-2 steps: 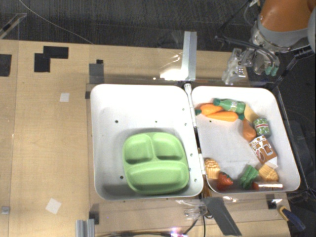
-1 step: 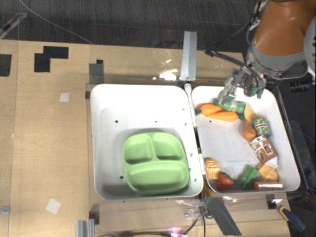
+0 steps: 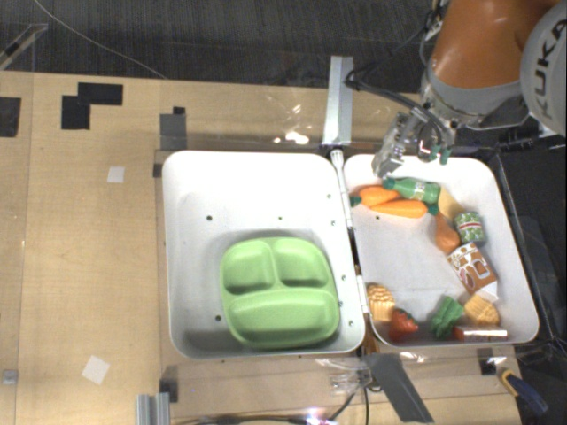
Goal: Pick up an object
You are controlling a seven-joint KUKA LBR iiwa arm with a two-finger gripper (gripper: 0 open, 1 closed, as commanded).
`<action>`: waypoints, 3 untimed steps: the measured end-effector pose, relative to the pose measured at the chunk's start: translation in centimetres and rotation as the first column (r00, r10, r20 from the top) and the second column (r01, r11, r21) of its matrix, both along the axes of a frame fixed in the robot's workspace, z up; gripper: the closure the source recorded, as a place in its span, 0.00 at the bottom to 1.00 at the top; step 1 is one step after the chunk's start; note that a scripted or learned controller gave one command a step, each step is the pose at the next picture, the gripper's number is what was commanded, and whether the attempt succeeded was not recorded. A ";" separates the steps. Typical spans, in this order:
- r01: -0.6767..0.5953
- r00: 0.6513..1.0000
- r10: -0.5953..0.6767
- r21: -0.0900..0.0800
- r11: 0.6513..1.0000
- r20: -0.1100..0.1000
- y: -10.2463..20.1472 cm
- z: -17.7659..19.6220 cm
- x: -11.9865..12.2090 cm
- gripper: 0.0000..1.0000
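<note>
Above two carrots (image 3: 396, 203) and one green bottle (image 3: 414, 188) hangs the pincer (image 3: 409, 151), its grip state I cannot tell.

Grey arm (image 3: 540, 51), orange band (image 3: 483, 34) (glossy), metallic pincer (image 3: 403, 153)

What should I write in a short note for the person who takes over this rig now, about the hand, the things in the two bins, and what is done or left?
Hand: above the far-left corner of the right bin, with nothing seen between its fingers. Whether it is open or shut cannot be told.
Right bin: two carrots and a green bottle lie just below the hand; a small can and a printed packet sit toward the right wall; a strawberry and other toy food lie along the near edge.
Left bin: a green divided tray.
Done: nothing picked up yet.
Left: lower onto one thing, grasp it and lift.
</note>
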State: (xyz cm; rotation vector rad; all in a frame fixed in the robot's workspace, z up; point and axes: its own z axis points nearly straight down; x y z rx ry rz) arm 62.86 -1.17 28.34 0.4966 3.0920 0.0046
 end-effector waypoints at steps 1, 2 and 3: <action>-0.003 1.000 0.003 -0.001 1.000 0.011 0.0 1.3 0.2 1.00; -0.007 1.000 0.007 -0.001 1.000 0.021 0.1 2.6 0.4 1.00; -0.323 0.946 0.323 -0.004 0.946 -0.005 -8.9 -7.1 -1.0 1.00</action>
